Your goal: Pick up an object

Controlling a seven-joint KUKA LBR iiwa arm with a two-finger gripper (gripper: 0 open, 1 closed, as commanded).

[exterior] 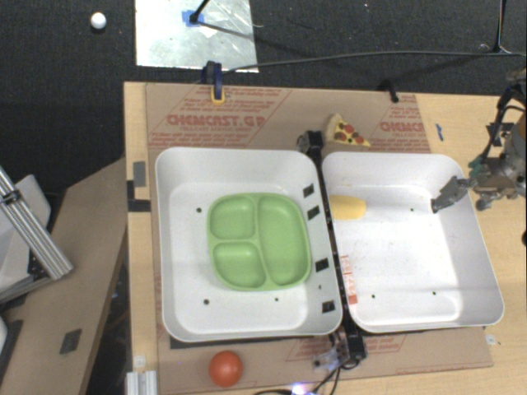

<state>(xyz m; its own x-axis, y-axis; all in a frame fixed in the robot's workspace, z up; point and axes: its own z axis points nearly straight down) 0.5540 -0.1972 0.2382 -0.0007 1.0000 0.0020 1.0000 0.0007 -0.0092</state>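
A small yellow object (347, 208) lies in the right bin (428, 303), against its left wall near the back. My gripper (459, 205) hangs over the right bin's back right corner, well to the right of the yellow object and apart from it. It stands open, and nothing shows between its fingers. A green divided plate (258, 240) sits in the middle of the left bin (181, 220).
A toy pizza slice (347, 132) rests on the board behind the bins. A red ball (225, 368) sits on the board in front of the left bin. A metal sheet (193, 23) and a small white ball (99, 20) lie at the back left.
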